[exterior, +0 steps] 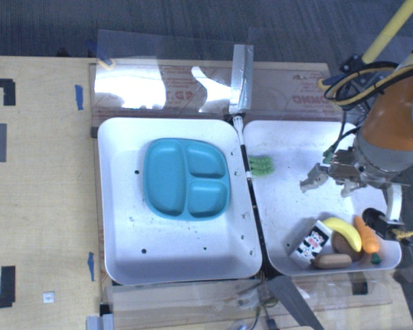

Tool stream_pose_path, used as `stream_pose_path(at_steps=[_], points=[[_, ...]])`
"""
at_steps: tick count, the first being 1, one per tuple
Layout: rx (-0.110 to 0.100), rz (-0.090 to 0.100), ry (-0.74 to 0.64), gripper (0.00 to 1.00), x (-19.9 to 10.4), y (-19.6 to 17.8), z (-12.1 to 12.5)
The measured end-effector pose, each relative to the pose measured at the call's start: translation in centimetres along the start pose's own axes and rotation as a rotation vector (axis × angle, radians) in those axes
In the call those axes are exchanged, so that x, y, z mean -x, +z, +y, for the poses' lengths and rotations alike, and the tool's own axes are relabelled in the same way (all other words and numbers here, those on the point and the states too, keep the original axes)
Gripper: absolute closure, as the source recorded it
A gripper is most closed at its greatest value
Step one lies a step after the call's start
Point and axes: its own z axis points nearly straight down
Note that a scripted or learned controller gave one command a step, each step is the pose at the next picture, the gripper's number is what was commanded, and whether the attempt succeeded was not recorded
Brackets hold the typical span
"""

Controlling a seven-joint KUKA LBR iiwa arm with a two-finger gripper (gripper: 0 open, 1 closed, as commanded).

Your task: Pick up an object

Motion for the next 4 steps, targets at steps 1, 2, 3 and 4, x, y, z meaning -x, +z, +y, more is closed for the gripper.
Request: stream_pose_path(at_steps=[1,2,3,4], points=[[0.011,0.003,0.009,0.00,6.5,5.7,-3.7],[-0.003,0.002,-0.120,0.00,4.4,5.7,-4.6],[-0.002,0.001,-0.284,0.00,1.2,6.3,-5.9],[-0.002,0.002,-0.140,0.00,-1.2,6.3,-6.2]])
